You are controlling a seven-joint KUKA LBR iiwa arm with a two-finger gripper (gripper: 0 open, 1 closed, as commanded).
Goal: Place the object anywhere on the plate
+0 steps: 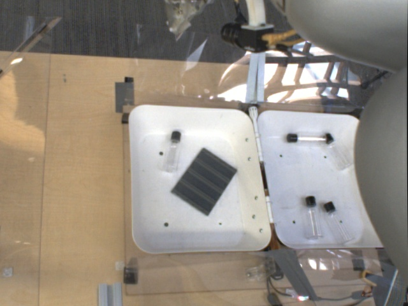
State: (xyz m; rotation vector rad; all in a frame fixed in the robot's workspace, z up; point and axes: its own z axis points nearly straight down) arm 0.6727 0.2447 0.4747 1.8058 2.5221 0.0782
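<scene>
Camera view: nearest, two capped vials (312, 217) lie close together in the right bin (280, 190). The dark ribbed plate (204, 181) rests in the left bin (146, 222), with a lone vial (173, 150) just beside its far corner, not touching. Farther off, a crosswise vial (309, 138) lies in the right bin, and the tool (182, 10) hangs beyond the bins; whether it is apart or together, I cannot tell.

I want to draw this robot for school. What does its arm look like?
The arm is big, smooth and rounded, all plain light grey with no markings I can see. A curved white hose runs along it near the wrist. The gripper at the end is small and pale, greyish white, much thinner than the arm.
</scene>
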